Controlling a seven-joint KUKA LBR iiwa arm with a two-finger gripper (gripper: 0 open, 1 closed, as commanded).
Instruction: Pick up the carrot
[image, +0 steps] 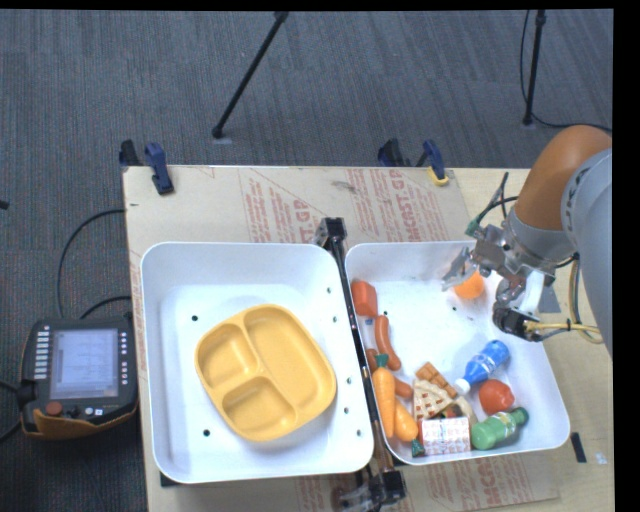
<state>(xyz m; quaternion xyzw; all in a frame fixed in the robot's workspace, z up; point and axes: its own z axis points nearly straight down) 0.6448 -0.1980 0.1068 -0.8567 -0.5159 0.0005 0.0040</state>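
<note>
Camera view: claw (470, 272) touching an orange piece (468, 287), opening unclear

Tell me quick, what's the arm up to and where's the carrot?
Gripper at right bin's far edge, orange piece beside it. Carrot lying by the left wall, untouched. Sausages and waffle crowd it.

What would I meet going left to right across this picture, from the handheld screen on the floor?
Handheld screen → yellow plate → carrot → blue bottle → gripper, hovering at the right bin's far end, with an orange object by it.
</note>
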